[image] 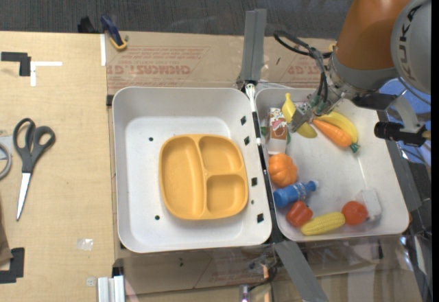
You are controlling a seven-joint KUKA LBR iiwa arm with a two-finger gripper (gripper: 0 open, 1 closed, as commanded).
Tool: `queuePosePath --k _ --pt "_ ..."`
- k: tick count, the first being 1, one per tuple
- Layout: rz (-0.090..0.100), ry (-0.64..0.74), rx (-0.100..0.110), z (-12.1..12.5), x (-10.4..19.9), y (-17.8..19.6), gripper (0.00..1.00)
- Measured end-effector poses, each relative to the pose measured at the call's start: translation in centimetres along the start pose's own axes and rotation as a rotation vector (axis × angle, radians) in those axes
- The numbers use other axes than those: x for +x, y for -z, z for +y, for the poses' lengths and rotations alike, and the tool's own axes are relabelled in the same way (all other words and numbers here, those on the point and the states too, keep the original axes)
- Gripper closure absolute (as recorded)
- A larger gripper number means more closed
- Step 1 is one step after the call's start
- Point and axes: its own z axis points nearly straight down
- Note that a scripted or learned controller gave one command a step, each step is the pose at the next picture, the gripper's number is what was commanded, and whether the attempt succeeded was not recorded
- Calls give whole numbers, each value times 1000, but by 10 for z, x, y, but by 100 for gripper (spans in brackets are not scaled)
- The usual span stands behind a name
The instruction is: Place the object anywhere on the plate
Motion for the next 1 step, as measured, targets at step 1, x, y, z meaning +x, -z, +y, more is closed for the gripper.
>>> queuePosePath --k 1 --pt "2 -49 0 -6 80 -28 100"
